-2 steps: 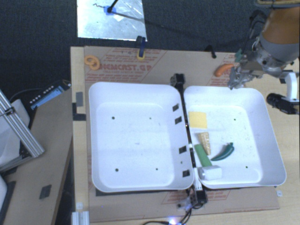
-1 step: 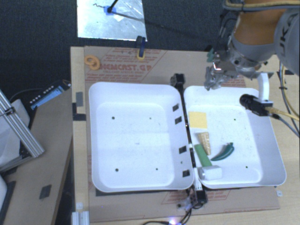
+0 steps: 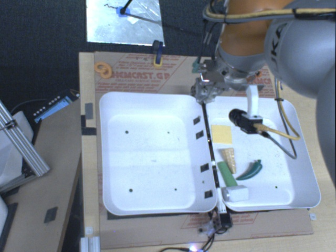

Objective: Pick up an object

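Camera view: the right bin point(image 3: 302, 156) holds the candidate objects. A yellow square block point(image 3: 221, 134) lies near the centre divider; just below it sit a tan wedge point(image 3: 229, 158), a green bar point(image 3: 226, 173) and a white block point(image 3: 235, 193). A teal curved piece point(image 3: 250, 169) lies to their right. The gripper point(image 3: 206, 92) hangs over the bins' top edge at the divider, apart from every object; its finger state cannot be determined. The left bin point(image 3: 113, 156) adjoins. A yellow cable point(image 3: 283, 135) crosses the right bin.

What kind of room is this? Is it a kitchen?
Probably a robot lab, not a kitchen. A big grey and orange arm reaches over two white bins on a bench, with cables and small test items like a yellow square.
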